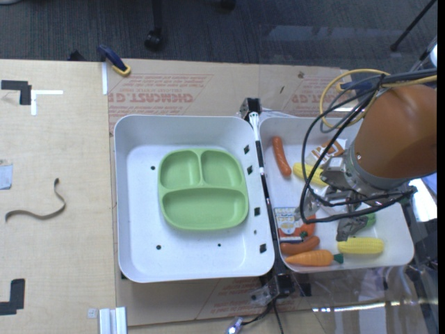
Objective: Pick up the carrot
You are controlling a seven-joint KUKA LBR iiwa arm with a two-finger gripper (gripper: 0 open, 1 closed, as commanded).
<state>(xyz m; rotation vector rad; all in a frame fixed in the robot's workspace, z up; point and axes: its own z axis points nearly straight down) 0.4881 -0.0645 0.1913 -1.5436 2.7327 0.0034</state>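
Note:
The carrot [310, 258], orange with a small green stub at its right end, lies flat along the near wall of the right bin [389, 259]. My gripper [350, 223] hangs over the middle of that bin, under the arm's orange wrist band, up and to the right of the carrot. Cables and the wrist hide much of it. Nothing can be seen held in it.
Beside the carrot lie a yellow corn cob [360, 245], a red-orange piece [300, 242] and a small printed packet [285, 218]. Farther back are an orange-red sausage [281, 156] and a yellow item [309, 173]. The left bin [132, 207] holds a green divided plate [204, 189].

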